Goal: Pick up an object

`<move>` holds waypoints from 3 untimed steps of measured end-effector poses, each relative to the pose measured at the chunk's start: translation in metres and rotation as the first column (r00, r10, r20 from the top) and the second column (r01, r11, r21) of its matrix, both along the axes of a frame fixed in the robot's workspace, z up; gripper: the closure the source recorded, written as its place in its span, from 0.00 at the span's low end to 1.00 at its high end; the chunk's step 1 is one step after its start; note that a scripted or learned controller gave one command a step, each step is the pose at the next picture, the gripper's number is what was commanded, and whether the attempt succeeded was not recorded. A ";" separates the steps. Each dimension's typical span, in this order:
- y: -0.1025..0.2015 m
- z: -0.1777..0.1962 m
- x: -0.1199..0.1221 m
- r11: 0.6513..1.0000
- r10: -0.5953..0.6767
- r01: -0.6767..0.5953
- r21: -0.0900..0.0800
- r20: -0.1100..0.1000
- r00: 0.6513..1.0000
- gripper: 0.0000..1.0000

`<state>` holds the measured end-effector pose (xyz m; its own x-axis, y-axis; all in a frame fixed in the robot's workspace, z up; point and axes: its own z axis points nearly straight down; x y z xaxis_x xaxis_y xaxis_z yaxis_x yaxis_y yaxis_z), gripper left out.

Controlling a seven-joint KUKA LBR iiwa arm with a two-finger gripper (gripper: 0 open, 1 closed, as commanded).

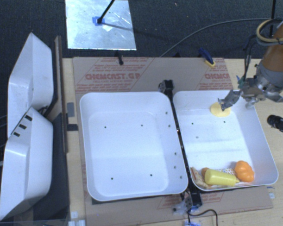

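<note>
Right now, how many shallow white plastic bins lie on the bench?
2. The left shallow white plastic bin lies beside the right shallow white plastic bin, which holds a pale yellow disc and a cluster of items.

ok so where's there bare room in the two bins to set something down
The left white bin is bare floor wall to wall. In the right white bin, the middle is free, between the pale yellow disc by the gripper and the crowded near edge: yellow bottle-shaped toy, orange round toy.

One fixed camera looks down at a slant from above the bench, framing both bins.
</note>
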<state>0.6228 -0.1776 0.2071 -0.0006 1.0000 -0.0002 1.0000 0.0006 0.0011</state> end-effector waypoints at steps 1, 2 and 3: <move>-0.027 -0.090 0.005 1.000 -0.002 0.002 0.001 -0.007 1.000 0.00; -0.028 -0.125 0.041 1.000 0.001 -0.001 0.000 -0.003 1.000 0.00; -0.029 -0.111 0.042 1.000 0.002 -0.002 0.000 0.002 1.000 1.00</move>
